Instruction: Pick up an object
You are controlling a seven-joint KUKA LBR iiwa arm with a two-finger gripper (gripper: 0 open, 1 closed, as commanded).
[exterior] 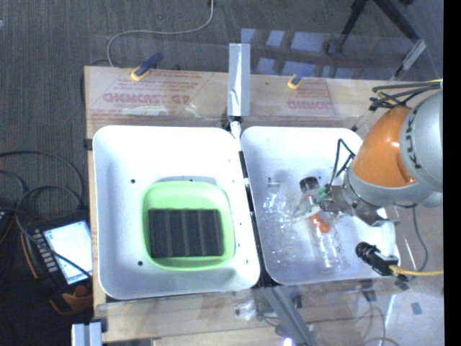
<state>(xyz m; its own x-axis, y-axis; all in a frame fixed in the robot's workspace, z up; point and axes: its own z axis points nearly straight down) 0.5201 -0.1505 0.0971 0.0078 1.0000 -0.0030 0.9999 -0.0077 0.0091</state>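
Reading the overhead view, I place the jaws over the right bin, at the end of the arm that reaches in from 3 o'clock. The candidate object is a clear plastic bottle with an orange band near its neck, lying flat on the bin floor. Its long axis runs roughly from 12 o'clock to 6 o'clock, with the neck end just below the jaws and the body trailing toward 6 o'clock. I cannot tell whether the jaws are open or closed; the wrist housing hides them. A small dark cap sits near the jaws at 10 o'clock. The green basket in the left bin lies well apart at 9 o'clock. I judge the bottle the nearest target, needing a closing line across its axis.
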